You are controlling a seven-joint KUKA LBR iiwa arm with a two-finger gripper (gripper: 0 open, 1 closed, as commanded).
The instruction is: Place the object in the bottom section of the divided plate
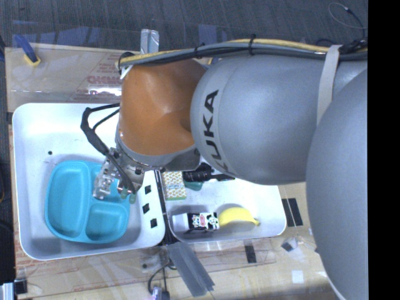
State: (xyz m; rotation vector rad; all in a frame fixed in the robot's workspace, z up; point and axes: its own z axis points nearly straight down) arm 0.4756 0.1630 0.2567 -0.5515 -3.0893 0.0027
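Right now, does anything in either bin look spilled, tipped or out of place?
Nothing stands out. The blue divided plate lies flat in the left bin, with the end effector over its right edge. In the right bin, a yellow banana-like piece, a small black-and-white item and a speckled block lie loose, nothing spilled.

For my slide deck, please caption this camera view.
KUKA arm's gripper hovers over blue divided plate in left bin; banana waits right.

Banana (238, 217), small carton (201, 221), patterned sponge (174, 185) in right bin (275, 230).
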